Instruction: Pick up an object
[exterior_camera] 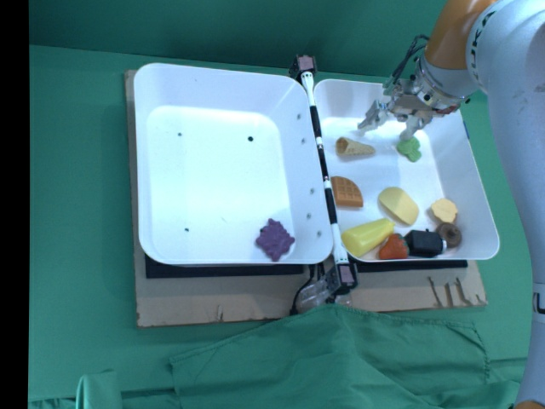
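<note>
Reaching in from the right, the grey arm with the orange band hangs its claw (393, 118) over the top of the right bin (479, 196). Its two fingers are spread apart, with nothing between them. One finger tip is just above a small green toy (410, 148), very near it or touching; I cannot tell which.

More toys lie in the right bin. An ice cream cone (354, 148) lies near the claw, to its left. Below the cone is a brown waffle (347, 192). A pale yellow slice (398, 205) lies in the middle. Along the bottom edge sit a yellow block (367, 236), a red-orange piece (393, 248), a black piece (423, 243), a brown donut (449, 234) and a small yellow bit (444, 210).

The left bin (162, 92) holds a purple toy (275, 239) in its bottom right corner. Both bins sit on the green tabletop (77, 186)
</note>
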You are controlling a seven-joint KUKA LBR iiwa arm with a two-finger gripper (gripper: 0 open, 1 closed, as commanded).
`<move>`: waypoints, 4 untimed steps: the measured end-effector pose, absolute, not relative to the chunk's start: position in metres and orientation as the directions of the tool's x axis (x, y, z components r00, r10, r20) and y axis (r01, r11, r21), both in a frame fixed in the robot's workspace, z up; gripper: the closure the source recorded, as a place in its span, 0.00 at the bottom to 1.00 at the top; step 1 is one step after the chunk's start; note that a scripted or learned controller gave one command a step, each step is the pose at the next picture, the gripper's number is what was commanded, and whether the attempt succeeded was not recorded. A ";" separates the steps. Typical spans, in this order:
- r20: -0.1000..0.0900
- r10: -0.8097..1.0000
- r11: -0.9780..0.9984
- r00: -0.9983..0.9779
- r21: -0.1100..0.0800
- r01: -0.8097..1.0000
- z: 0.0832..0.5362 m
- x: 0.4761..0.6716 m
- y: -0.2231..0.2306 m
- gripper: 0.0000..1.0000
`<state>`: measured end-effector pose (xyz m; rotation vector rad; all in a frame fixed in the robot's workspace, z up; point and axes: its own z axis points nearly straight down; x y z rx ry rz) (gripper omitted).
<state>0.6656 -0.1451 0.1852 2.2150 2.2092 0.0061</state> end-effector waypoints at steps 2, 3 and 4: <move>-0.007 1.000 -0.010 0.010 0.009 1.000 0.235 0.591 -0.192 0.00; -0.006 1.000 0.000 0.000 0.017 1.000 0.316 0.656 -0.187 0.00; -0.004 1.000 -0.012 0.012 0.013 1.000 0.379 0.648 -0.184 0.00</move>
